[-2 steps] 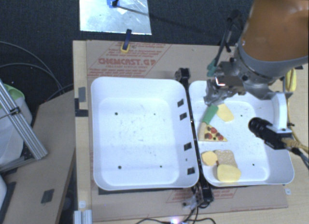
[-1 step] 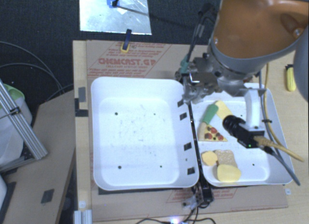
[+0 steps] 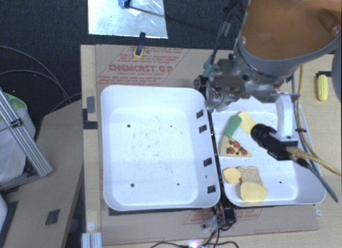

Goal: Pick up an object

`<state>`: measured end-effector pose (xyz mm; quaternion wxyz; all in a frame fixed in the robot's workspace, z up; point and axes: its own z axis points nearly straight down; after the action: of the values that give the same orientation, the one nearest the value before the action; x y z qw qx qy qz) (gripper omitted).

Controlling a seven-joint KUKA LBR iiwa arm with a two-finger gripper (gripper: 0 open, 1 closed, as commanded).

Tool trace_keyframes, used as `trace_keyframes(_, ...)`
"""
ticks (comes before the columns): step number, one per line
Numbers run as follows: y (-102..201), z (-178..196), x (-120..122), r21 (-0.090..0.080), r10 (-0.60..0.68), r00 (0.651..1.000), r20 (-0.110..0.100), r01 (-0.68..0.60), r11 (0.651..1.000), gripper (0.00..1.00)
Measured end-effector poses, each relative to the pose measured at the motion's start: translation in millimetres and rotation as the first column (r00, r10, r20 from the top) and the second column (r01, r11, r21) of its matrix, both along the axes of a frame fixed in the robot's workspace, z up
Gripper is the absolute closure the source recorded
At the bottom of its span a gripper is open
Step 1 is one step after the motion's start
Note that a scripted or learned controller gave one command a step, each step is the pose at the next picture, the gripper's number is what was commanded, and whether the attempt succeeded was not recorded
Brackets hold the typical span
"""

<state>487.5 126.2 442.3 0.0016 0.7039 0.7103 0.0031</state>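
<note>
White plastic forms the two shallow bins we see side by side on the counter (image 3: 59, 150): the left bin (image 3: 152, 145) holds nothing but faint specks, while the right bin (image 3: 304, 185) carries all the small objects. Near the far end of that right bin lies a green piece (image 3: 232, 126) touching a pale yellow piece (image 3: 247, 122), and just nearer to us sits a pizza slice toy (image 3: 233, 147) with red dots. Nearer still, we find a round yellow disc (image 3: 232, 175), a speckled brown cracker (image 3: 249, 174) beside it, and a yellow lump (image 3: 253, 192) at the near edge, overlapping the cracker. The arm (image 3: 291, 22), grey with a broad orange band, reaches in from the right and far side, and its gripper (image 3: 220, 98) hangs over the far left corner of the right bin, close to the divide between the two bins; we cannot tell how it is set, and nothing shows in it. A black cylindrical part (image 3: 270, 140) juts out over the right bin beside the pizza slice. Beyond the bins, a shiny metal sheet (image 3: 127, 6) lies on the dark floor.
</note>
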Motion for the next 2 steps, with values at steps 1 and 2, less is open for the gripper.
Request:
trace_keyframes(1,0,11,1,0.001,0.006,1.0,0.002,-0.006,1.0,1.0)
trace_keyframes(2,73,-14,-2,0.0,0.001,1.0,-0.007,-0.001,1.0,1.0)
